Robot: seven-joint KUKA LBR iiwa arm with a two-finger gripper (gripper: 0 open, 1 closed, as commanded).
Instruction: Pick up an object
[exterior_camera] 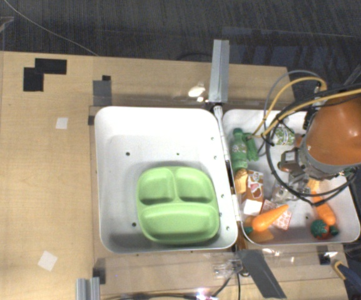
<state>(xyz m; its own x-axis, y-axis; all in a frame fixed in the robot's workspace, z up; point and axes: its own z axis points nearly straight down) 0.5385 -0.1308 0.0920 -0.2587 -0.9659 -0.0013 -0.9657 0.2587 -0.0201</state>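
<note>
The right bin (355,229) holds several toy foods. A green bottle-like item (243,146) lies at its left side, with a printed packet (250,186) below it. An orange carrot-shaped toy (269,218) lies near the front, and an orange and green toy (324,221) sits at the front right. The arm's orange band (344,132) hangs over the middle of this bin. My gripper (291,185) reaches down beneath it among cables, just above the carrot-shaped toy. Nothing can be seen held in it.
The left bin (114,136) holds a green three-compartment tray (177,204) toward its front. A grey metal post (219,71) stands behind the wall between the bins. Yellow and black cables (280,105) loop over the right bin's back.
</note>
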